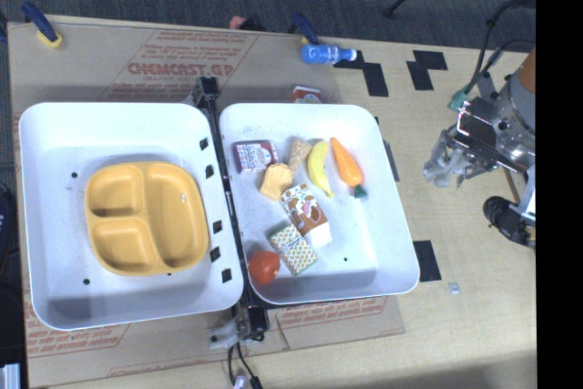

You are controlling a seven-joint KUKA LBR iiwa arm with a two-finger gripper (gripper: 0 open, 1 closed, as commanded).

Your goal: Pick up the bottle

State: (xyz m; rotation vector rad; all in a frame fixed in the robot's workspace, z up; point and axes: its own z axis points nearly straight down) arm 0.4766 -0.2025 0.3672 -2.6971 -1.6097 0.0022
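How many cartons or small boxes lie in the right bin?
3. A dark red box at the bin's top left, a brown-and-white carton in the middle, and a patterned carton below it, beside the tomato. More may be hidden underneath.

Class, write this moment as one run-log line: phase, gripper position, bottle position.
phase: not yet reaching | gripper: right of right bin, over bench | bottle: on bench beyond right bin, lying flat, untouched
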